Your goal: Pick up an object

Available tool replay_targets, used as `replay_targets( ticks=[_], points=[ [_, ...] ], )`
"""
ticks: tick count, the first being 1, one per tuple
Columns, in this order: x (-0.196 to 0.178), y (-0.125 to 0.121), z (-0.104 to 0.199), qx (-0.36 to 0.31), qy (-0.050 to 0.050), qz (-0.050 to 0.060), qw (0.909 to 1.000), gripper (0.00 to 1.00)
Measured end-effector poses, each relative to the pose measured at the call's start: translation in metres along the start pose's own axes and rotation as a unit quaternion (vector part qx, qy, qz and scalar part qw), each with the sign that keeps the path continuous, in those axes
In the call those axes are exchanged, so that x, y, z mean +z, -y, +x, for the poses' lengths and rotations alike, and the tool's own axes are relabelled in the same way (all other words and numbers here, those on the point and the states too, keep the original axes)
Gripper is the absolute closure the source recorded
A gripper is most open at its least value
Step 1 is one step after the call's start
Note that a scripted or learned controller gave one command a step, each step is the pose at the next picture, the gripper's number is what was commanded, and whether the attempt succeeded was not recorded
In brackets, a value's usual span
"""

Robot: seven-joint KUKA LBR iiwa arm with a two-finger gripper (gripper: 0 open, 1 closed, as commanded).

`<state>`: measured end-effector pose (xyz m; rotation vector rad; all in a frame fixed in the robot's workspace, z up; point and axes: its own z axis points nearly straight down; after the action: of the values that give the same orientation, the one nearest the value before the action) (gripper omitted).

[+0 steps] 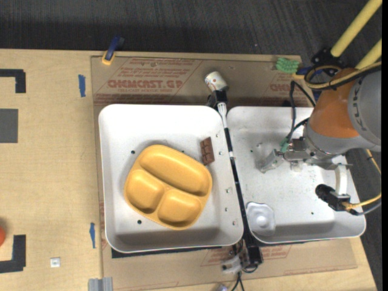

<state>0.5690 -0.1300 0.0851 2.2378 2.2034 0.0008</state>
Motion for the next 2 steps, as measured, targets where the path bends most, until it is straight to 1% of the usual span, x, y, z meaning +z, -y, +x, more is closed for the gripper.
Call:
replay_targets(
  ticks=[1, 2],
  points=[
    [0.000, -0.020, 0.009, -0.049, 0.000, -0.001, 0.9988, 0.00],
    [0.000, -0.044, 0.026, -0.156, 0.000, -0.001, 0.9878, 0.00]
  ],
)
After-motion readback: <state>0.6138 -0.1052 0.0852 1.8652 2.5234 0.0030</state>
